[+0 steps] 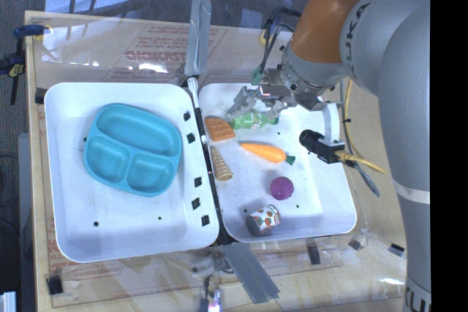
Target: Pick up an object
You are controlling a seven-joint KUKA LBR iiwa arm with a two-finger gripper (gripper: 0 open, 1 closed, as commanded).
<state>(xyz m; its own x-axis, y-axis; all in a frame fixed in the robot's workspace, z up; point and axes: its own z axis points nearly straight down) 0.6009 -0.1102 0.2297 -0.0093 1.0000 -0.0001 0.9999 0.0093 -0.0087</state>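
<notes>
Two white bins sit side by side on the worktop, and the choice of object lies wholly in the right bin (333,212), since the left bin (66,223) carries a blue divided plate (133,148). The gripper (257,103) hangs over the upper middle of the right bin, reaching in from the right of the frame under the arm's orange band. Directly beneath it, toward the bin's upper edge, lies a green object (257,118), possibly a small bottle or packet; the metalwork overlaps it and the view is too poor to name it firmly. Whether the jaws are spread or pressed together cannot be told from this angle, nor whether they touch the green object at all.

That green object is the nearest candidate, just below the gripper in the frame, with its long axis running roughly left to right. Next nearest are the piece of bread (219,128) to the lower left, beside the divider between the bins, and the carrot (263,151) below, lying left to right with its green tip pointing right. Farther down the frame are a waffle cone (221,164) along the divider, a purple ball (282,188) and a small patterned can (264,219) near the lower rim, all well apart from the gripper.

My judgement is that the coming move is a short descent onto the green object, not a traverse.
</notes>
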